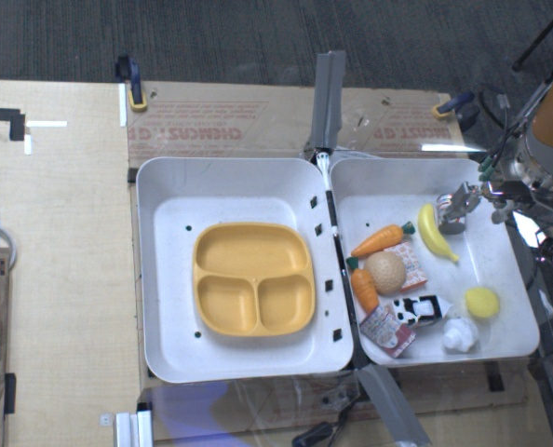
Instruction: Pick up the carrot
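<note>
Carrot (379, 241) lies in right bin (509, 343), left part, tilted, green top toward the banana (434, 232). Second carrot (363, 287) just below it by the bin's left wall; a brown round bread roll (385, 269) sits between and touches both. Pincer (455, 208) hangs at the banana's upper end, apart from the carrot, nothing between its fingers; open or closed, cannot tell. Lemon (482, 302), white crumpled ball (459, 335), black-and-white cow toy (416, 309) and a packet (386, 329) lie lower. Left bin (165, 343) holds a yellow divided plate (254, 236).
</note>
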Action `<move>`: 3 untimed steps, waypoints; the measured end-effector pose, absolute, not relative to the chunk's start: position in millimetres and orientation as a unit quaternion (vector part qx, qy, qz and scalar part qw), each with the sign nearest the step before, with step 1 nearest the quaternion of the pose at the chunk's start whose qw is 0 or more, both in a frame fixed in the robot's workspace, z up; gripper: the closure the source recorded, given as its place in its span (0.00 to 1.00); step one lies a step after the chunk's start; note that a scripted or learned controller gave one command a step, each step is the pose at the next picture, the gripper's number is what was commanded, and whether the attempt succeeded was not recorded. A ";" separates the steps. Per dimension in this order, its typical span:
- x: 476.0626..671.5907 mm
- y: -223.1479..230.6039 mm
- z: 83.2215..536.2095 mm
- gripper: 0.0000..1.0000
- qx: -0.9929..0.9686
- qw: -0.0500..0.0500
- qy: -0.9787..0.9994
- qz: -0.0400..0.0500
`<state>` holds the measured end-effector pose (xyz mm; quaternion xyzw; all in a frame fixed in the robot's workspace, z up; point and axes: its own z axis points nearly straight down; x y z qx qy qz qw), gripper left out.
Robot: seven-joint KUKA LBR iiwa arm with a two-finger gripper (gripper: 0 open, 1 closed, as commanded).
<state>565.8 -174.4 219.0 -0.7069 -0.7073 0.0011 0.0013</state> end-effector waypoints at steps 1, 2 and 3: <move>578.8 -123.3 171.8 0.00 -0.533 0.001 -0.846 0.000; 604.0 -76.9 192.1 0.00 -0.333 -0.001 -0.943 0.000; 648.2 -74.5 191.7 0.00 -0.284 -0.001 -0.959 0.000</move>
